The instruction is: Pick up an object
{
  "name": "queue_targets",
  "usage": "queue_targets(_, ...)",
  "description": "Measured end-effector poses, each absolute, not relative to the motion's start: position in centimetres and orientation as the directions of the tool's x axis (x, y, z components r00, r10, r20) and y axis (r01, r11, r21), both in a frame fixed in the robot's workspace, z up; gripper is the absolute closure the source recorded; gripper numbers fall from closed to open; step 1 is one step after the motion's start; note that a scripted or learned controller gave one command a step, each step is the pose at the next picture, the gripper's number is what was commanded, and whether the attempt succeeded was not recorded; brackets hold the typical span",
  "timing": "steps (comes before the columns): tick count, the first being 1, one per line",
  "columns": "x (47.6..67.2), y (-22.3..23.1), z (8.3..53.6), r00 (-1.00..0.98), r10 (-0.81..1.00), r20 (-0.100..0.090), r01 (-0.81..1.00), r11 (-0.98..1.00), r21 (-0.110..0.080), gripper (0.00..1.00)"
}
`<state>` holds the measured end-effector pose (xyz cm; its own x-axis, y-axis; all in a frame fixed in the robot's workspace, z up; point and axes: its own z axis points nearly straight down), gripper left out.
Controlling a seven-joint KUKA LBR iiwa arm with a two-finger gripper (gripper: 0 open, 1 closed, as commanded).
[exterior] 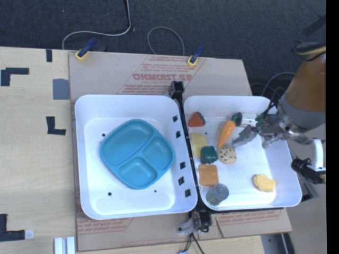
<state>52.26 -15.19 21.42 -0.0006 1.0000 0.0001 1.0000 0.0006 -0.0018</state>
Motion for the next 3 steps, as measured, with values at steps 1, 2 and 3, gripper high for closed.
queue_targets(1, 57.4, -14.2, 7.9, -0.004, 1.000, -0.005, 1.000, 0.004, 0.006, 0.00)
queue_targets(2, 62.7, -12.2, 8.6, -0.004, 1.000, -0.002, 1.000, 0.004, 0.005, 0.00)
queue_targets(3, 62.5, -12.3, 9.6, -0.002, 1.000, -0.003, 1.000, 0.002, 0.004, 1.00)
